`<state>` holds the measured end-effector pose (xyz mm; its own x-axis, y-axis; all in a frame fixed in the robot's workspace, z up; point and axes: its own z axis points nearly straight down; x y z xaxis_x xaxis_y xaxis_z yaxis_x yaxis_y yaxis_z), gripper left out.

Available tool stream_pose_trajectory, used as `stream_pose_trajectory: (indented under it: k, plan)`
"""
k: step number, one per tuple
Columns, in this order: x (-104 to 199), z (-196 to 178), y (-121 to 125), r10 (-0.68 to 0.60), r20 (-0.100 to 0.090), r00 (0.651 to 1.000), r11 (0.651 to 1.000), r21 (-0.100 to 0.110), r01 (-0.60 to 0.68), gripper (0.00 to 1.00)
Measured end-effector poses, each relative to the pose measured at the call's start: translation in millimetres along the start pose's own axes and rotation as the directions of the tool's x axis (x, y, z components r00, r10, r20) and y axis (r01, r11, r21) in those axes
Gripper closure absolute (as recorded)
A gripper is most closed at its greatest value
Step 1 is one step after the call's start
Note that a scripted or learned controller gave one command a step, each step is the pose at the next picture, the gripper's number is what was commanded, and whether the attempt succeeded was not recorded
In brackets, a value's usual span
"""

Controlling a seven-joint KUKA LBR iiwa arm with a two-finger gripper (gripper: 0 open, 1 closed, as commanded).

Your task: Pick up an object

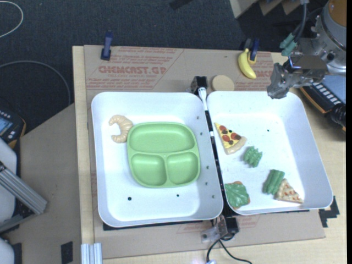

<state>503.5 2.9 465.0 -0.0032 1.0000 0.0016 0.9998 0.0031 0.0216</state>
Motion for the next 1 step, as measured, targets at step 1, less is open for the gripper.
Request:
stream_pose_trajectory:
  k: [1]
  plan:
    - [0.1,101.4,-28.3,0.005,0.002,1.0,0.999,0.033,-0.005,1.0]
